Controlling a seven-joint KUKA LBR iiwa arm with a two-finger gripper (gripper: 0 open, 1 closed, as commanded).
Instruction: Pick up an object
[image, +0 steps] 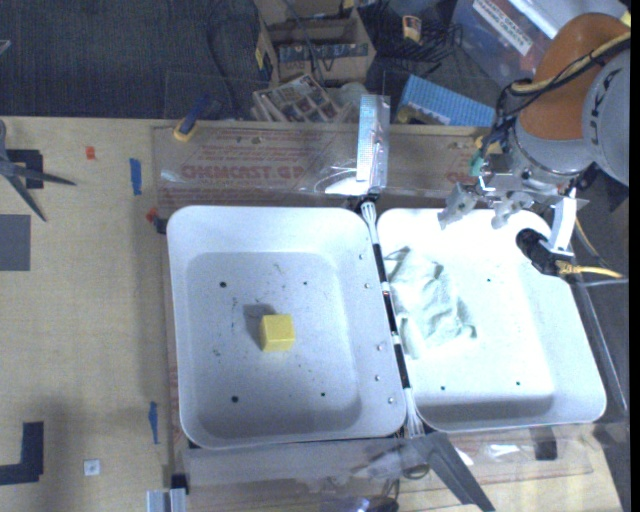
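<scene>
The wooden bench spreads pale and matte under everything, carrying a few bits of blue tape and dark brackets along its left side. On it sit two shallow white bins side by side, each a rounded rectangle with smooth, slightly glossy walls: the left bin has a greyish, speckled floor, while the right bin is brightly lit and washed out. A clear plastic sheet with red lettering lies along the far edge behind the bins. The arm, grey with a broad orange band, reaches in at the upper right, and its gripper hangs over the far edge of the right bin with nothing between its fingers; whether they are spread or closed cannot be told. A crumpled, pale, translucent wad of plastic film lies in the right bin against the dividing rim, just below the gripper. A small yellow block, cube-like with soft edges, rests near the middle of the left bin, well apart from the gripper, with nothing around it.
</scene>
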